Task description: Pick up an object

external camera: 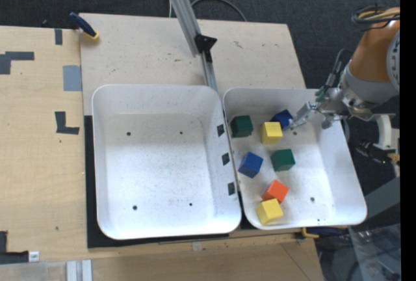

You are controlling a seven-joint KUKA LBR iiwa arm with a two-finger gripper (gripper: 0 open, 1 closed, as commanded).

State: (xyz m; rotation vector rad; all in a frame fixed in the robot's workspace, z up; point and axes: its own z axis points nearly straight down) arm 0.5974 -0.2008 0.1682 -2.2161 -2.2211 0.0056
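Note:
The right bin (338,169) holds several small blocks. A dark green cube (242,125) sits at its upper left, with a yellow cube (272,132) beside it and a blue cube (282,118) just behind that. Lower down lie another blue cube (250,164), a green cube (283,159), an orange cube (277,191) and a second yellow cube (270,211). My gripper (300,120) hangs over the bin's upper right part, right next to the rear blue cube, reaching in from the arm (370,65) on the right. Nothing shows between its fingers.
The left bin (104,143) stands beside the right one. A slanted metal rail (182,0) runs from the top down to the gap between the bins. A blue-and-yellow tool (84,26) lies on the bench at upper left.

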